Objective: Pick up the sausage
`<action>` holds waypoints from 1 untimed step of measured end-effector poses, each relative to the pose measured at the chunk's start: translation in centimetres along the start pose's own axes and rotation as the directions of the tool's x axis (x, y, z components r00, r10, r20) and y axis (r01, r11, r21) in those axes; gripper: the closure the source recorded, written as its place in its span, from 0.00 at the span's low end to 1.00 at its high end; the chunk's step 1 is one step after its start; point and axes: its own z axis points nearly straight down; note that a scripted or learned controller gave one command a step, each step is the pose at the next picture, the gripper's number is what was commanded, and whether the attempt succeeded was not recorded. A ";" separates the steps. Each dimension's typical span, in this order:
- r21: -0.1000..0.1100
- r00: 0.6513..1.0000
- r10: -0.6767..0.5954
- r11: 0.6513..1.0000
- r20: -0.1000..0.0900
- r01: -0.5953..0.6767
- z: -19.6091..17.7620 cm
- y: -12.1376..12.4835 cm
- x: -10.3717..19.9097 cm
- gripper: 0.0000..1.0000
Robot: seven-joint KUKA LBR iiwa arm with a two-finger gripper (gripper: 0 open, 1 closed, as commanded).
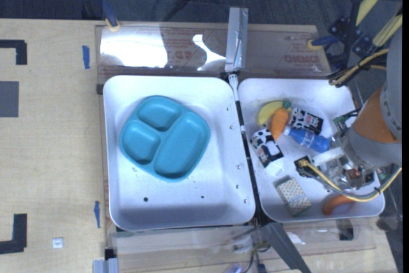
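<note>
Your grey arm with its orange band [377, 121] reaches in from the right and hangs low over the near right corner of the right-hand shallow white bin [332, 91], its hand [345, 174] a tangle of metal and yellow cable just above the bin floor. You cannot tell from this angle whether the hand is wide or narrow, and nothing can be made out between its tips.

The task's thing, the small reddish-orange sausage [337, 203], lies on the bin floor just near of the hand, close to the near wall and partly crossed by the yellow cable [332, 187]. It reads as untouched and resting flat (the step in hand looks like the final approach, not the lift).

Left of it sits a speckled tan rectangular sponge [293, 194]. Farther back are a black-and-white cow-patterned carton [266, 146], a blue plastic bottle [311, 138], an orange toy carrot [278, 123] and a yellow toy banana [268, 109]. The left-hand white bin [121, 198] carries a blue three-compartment plate [165, 137], well apart from the action.

Your next move calls for shifting the hand a little nearer, centring it over the sausage and lining it across the short axis before descending. Mind the near wall, which leaves little room for the nearer tip, and the cable, which may drag across the sausage.
</note>
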 end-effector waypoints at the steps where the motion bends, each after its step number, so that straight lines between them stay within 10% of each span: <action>1: 0.002 1.000 -0.004 1.000 0.003 0.004 -0.9 -0.1 0.0 1.00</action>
